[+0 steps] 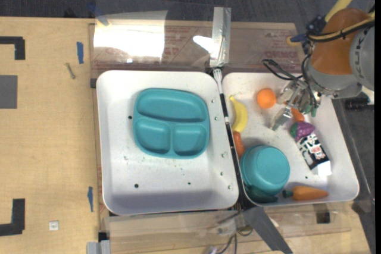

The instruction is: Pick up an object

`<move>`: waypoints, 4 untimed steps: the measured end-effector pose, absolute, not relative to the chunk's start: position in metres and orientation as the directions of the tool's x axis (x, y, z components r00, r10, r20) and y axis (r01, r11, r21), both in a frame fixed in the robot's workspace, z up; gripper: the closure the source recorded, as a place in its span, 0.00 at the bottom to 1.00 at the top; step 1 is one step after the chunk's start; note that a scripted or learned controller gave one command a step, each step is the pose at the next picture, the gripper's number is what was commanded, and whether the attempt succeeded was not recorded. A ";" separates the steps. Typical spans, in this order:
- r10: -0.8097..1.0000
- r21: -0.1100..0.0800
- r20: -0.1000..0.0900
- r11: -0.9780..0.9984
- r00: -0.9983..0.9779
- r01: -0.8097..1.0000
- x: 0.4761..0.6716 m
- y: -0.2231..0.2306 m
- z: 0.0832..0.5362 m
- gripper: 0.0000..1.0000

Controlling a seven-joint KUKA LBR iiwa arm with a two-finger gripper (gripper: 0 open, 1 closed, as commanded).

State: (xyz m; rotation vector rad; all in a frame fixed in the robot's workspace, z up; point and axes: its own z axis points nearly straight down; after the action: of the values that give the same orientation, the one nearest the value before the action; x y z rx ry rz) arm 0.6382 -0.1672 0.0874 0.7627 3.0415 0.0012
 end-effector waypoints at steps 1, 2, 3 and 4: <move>0.433 0.002 -0.012 0.902 -0.901 0.433 0.632 -0.193 0.117 0.00; 0.496 0.003 -0.007 0.868 -0.868 0.496 0.644 -0.170 0.087 0.00; 0.495 0.004 -0.021 0.869 -0.869 0.495 0.647 -0.171 0.103 1.00; 0.575 0.008 -0.017 0.818 -0.818 0.575 0.651 -0.156 0.205 1.00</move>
State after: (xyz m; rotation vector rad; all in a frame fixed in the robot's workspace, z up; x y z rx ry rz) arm 0.6514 -0.1555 0.2049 0.9409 2.9777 0.0031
